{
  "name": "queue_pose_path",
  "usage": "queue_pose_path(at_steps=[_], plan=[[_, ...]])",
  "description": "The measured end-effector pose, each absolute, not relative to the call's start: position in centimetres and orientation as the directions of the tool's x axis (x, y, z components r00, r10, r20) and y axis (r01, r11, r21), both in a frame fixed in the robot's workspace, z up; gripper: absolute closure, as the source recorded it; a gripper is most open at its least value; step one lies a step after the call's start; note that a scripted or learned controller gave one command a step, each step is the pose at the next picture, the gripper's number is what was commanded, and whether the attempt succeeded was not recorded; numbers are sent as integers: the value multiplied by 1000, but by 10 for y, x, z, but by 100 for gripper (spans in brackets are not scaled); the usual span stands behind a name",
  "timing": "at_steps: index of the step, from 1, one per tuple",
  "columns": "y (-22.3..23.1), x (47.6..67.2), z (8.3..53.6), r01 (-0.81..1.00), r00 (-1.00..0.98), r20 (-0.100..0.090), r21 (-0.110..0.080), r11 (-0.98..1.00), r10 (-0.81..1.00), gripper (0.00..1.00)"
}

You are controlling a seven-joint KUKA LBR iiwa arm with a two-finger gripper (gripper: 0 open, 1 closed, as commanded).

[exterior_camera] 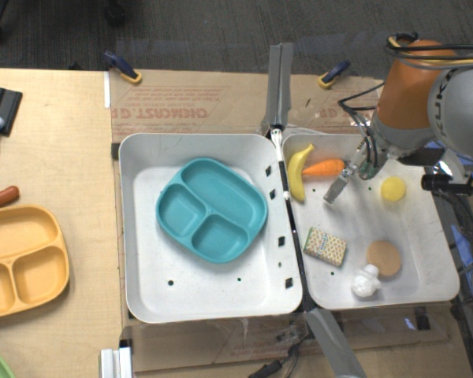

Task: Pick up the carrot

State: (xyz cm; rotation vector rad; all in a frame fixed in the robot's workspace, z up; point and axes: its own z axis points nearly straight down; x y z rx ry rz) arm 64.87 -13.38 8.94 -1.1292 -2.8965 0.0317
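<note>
Bench [79, 124] carries two white bins side by side; left bin [142, 274] holds a teal divided plate [212, 209], right bin [426, 274] holds the clutter; arm [414, 85] reaches in from the right, orange band above the wrist, hanging over the right bin's far side; off to the left on the bench sits an orange divided tray [20, 262]; in the right bin: banana [298, 172] against the left wall, carrot [325, 168] lying just beside it near the far-left corner, patterned sponge block [325, 246] lower down, brown round piece [384, 257], yellow ball [392, 189], small white object [366, 282] near the front edge; gripper [337, 189] sits just beside the carrot's right end, one grey finger angled down toward the bin floor; jaw state I can't tell from this angle, second finger probably hidden behind the wrist cabling; progress: approach looks done, grasp not; carrot is on the bin floor, nothing visibly between the fingers; left to do: close on the carrot, lift it clear of the banana.
</note>
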Motion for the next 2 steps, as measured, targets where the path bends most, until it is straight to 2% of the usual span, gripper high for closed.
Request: queue_pose_path(at_steps=[1, 2], plan=[[-112, 634, 93, 177, -984, -3, 1, 984, 177, 0], [-92, 654, 194, -38, -999, -7, 1, 999, -38, 0]])
